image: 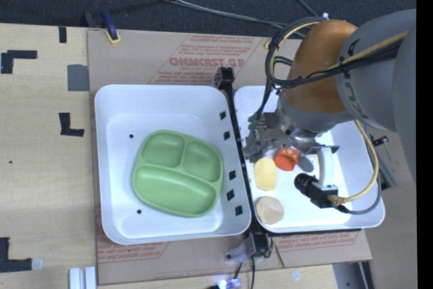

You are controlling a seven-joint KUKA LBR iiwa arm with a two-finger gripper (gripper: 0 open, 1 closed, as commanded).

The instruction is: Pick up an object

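Grey arm (pixel 385 71) — orange band (pixel 323 68)

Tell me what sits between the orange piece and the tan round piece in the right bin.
In the camera view, a yellow piece lies between the orange piece and the tan round piece.

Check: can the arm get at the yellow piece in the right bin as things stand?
Probably yes. The yellow piece lies uncovered on the right bin floor, just below the claw. The orange piece sits close beside it and could get bumped.
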